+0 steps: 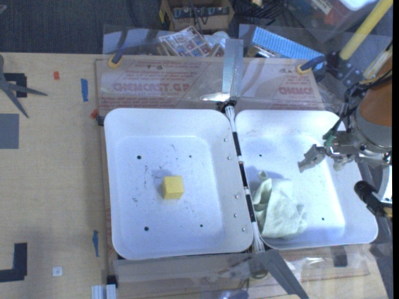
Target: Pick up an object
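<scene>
A small yellow cube (pixel 173 187) lies near the middle of the left bin (pixel 124 129). A crumpled pale green cloth (pixel 277 207) rests in the right bin (pixel 280 126), against its left wall and front half. My gripper (pixel 313 156) hangs over the right bin's right half, reaching in from the right edge. It is above and to the right of the cloth, apart from it, and I see nothing held in it. The arm's orange band (pixel 379 108) shows behind it.
A metal divider (pixel 239 167) separates the two bins. Clear plastic sheets with red lettering (pixel 162 83) stand behind the bins. Boxes and cables clutter the floor at the back. The wooden bench (pixel 50 167) stretches to the left.
</scene>
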